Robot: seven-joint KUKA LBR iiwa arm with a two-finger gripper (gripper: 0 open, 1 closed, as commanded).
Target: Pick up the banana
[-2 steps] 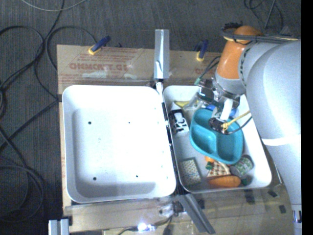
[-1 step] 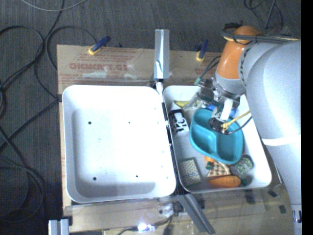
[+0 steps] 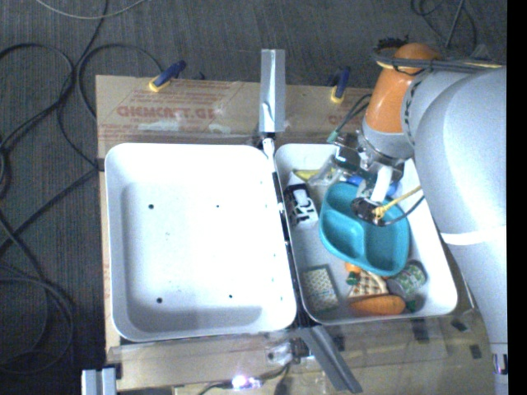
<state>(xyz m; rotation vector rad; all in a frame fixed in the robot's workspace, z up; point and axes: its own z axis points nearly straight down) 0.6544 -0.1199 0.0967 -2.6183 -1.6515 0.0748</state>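
A pale yellow sliver that looks like the banana (image 3: 307,174) lies at the far end of the right bin (image 3: 445,278), mostly hidden under the gripper. The gripper (image 3: 347,164) hangs low over that far end, just right of the yellow sliver and above the rim of a blue bowl (image 3: 362,239). The grey arm with its orange band comes in from the upper right and covers the bin's far right corner.
The right bin also holds a black and white pack (image 3: 300,204), a green sponge (image 3: 320,285), a waffle-like piece (image 3: 367,285), an orange carrot (image 3: 377,305) and a can (image 3: 409,277). The left bin (image 3: 115,220) lies alongside, with a metal post (image 3: 272,97) behind the gap.
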